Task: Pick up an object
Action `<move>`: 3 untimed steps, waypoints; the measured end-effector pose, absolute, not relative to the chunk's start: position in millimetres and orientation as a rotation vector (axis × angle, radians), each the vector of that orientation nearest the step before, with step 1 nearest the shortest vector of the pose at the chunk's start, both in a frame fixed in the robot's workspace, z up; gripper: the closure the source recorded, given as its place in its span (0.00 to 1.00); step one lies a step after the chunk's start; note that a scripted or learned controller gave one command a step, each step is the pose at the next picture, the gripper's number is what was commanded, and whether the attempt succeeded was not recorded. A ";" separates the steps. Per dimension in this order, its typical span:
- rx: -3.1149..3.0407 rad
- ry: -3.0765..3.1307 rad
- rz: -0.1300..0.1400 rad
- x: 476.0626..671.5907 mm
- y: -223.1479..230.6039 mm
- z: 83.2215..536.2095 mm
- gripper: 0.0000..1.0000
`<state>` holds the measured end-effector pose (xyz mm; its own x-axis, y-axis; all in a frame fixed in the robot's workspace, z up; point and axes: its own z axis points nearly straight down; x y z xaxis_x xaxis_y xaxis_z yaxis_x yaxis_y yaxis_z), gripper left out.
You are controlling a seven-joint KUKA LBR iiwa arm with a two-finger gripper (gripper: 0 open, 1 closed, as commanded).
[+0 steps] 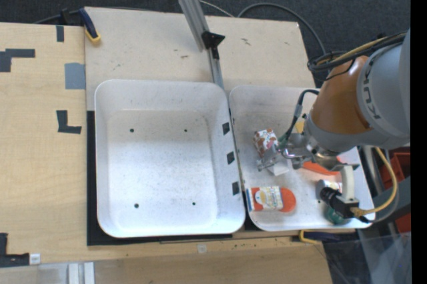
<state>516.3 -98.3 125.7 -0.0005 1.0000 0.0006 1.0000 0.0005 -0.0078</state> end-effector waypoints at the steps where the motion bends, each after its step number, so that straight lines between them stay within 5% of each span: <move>1: -2.216 -2.222 0.004 517.1 -97.6 138.6 1.00; 3: -2.222 -2.225 -0.002 523.9 -100.9 227.5 1.00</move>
